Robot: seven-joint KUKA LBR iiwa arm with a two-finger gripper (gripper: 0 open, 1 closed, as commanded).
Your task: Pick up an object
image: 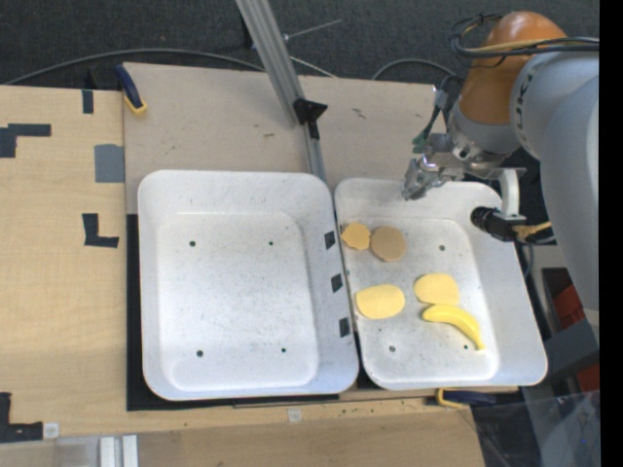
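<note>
Several small food-shaped pieces lie in the right bin (506, 353). A small yellow round piece (355, 236) touches a tan round piece (388, 243) near the bin's far left. Closer to the front sit a yellow oval (380, 302), another yellow oval (436, 288) and a yellow banana (456, 323). My gripper (419, 183) hangs over the far rim of the right bin, above and to the right of the tan piece. Nothing shows between its fingers.
The left bin (156, 261) stands beside the right one. A slanted metal pole (277, 56) rises behind the bins. The grey arm (560, 115) fills the right side, above the right bin's far right corner.
</note>
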